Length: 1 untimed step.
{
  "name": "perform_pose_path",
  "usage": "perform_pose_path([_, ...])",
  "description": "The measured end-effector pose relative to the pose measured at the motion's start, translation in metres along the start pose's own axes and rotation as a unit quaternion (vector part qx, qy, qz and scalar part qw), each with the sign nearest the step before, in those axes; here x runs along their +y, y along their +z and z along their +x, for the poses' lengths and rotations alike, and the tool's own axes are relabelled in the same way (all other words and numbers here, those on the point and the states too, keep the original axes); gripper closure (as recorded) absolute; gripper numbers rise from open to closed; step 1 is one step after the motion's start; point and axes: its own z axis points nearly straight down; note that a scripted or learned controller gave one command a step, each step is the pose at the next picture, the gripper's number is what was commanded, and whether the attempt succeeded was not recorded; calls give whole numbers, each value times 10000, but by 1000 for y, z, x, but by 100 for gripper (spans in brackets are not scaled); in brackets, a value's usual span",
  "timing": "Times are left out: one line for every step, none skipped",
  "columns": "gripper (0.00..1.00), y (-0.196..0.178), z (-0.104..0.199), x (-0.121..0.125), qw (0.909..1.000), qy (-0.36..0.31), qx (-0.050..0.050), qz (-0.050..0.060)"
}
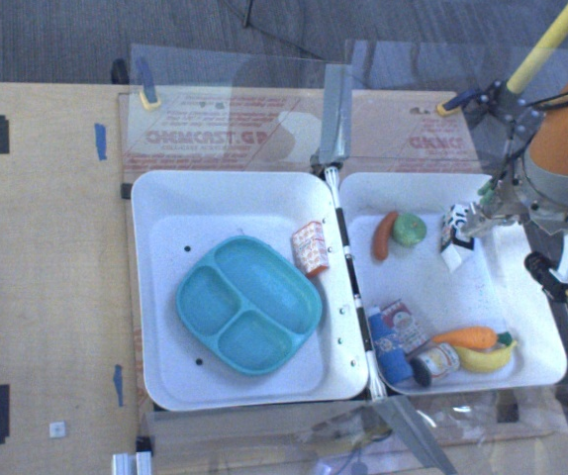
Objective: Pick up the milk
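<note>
Two white bins sit on the counter (47, 295). At right of frame, the gripper (470, 224) is clamped on the black-and-white milk (455, 232) carton, above the right bin (521, 295).

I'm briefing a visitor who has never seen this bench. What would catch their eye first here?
Most likely the big teal divided plate, which lies in the left bin with a small orange-and-white carton just beyond its far right rim. Next, the grey arm with its orange band reaches in from the right, its gripper over the right bin by a black-and-white milk carton. Bright toy food, a carrot and a banana, clusters at that bin's near side.
</note>
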Motion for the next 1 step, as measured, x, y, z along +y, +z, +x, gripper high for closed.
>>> perform_pose_path([0,0,0,0,10000,1,1,1])
